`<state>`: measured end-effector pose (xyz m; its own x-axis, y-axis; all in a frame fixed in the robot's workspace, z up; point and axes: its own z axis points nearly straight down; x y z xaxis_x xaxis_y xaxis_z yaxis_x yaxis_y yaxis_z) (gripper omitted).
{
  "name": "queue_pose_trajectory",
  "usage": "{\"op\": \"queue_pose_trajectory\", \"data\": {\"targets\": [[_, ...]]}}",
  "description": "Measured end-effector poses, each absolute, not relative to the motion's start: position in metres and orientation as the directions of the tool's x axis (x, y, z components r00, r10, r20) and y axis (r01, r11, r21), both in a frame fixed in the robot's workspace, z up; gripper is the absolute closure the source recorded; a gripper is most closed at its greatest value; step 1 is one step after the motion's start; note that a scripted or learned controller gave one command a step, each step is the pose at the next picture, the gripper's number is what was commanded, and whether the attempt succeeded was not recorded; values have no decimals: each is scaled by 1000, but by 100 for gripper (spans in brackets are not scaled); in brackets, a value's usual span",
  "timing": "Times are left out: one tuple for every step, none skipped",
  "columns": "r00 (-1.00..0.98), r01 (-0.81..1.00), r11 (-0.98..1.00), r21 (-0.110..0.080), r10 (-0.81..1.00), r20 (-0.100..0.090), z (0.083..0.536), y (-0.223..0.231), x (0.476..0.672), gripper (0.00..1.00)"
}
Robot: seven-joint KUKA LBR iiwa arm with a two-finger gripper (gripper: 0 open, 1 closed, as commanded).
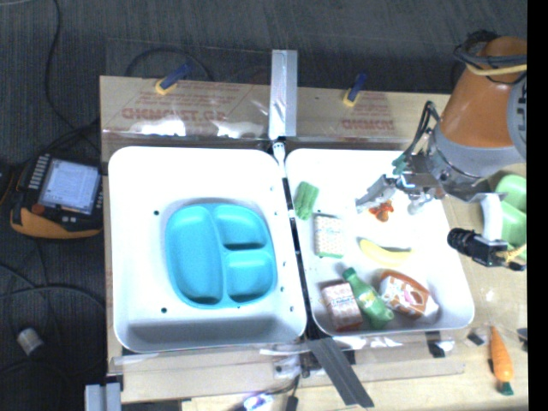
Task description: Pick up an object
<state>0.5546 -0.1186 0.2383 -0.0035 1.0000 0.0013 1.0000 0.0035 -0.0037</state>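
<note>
My gripper [392, 204] hangs over the upper middle of the right bin [458, 311], with its fingers spread open. A small red-orange object [383, 212] lies on the bin floor just below the left finger, and I cannot tell if they touch. Nothing is clamped between the fingers. Lower in the same bin lie a yellow banana [384, 248], a green bottle [366, 298], a brown box [340, 305] and a red-and-white packet [406, 294]. A green object [305, 197] and a pale clear packet [327, 234] lie near the bin's left wall.
The left bin [137, 315] holds a blue divided plate [221, 253]. A metal divider post [283, 92] stands at the back between the bins. A handheld device [60, 193] lies on the floor at left, and an orange carrot-like item [501, 362] at lower right.
</note>
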Motion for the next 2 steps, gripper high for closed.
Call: {"op": "queue_pose_trajectory", "data": {"targets": [[-62, 998, 62, -3, 998, 2, 162, -158, 520, 0], [-14, 1000, 14, 5, 1000, 6, 96, -210, 538, 0]]}}
